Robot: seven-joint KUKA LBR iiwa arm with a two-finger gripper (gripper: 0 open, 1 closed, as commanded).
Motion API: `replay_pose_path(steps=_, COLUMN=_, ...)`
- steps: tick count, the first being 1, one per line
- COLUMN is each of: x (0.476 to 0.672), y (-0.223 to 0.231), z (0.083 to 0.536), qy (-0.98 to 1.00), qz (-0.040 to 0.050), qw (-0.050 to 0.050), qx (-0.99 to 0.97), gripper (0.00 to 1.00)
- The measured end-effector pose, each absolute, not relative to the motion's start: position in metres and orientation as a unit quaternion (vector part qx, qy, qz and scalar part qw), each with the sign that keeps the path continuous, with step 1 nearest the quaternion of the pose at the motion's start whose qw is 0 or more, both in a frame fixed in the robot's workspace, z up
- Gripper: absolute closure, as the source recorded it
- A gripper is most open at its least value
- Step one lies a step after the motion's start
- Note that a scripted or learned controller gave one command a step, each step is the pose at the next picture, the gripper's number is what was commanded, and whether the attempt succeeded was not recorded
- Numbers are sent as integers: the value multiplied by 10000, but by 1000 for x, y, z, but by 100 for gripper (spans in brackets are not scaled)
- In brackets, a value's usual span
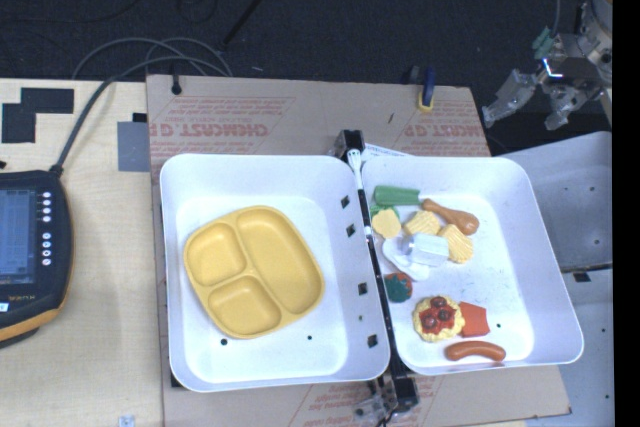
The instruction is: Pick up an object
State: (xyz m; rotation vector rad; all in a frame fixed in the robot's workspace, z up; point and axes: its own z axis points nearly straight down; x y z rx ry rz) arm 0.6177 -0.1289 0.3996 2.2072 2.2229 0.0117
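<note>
The pincer [545, 100] is hanging at the upper right of the frame, above and outside the right bin [545, 315], over the dark floor; its fingers are spreading apart and nothing is sitting between them. The toy foods are all lying in the right bin, toward its left half: a green piece [396, 196] at the top, a drumstick [450, 214] just right of it, a pale cluster of crackers [432, 245] below, a small pizza [437, 318] touching a red piece [474, 320], and a sausage [476, 351] near the bottom edge. In the left bin [200, 185] a yellow tray [252, 270] with three compartments is lying tilted. Both bins are resting on cardboard [300, 120] on the worktop. A pendant [25, 250] is sitting at the left edge.
</note>
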Motion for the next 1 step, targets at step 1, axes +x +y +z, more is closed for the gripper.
replay_pose_path(steps=1, x=617, y=-131, z=401, qy=7091, qz=-16, qw=-9, qx=7051, gripper=100)
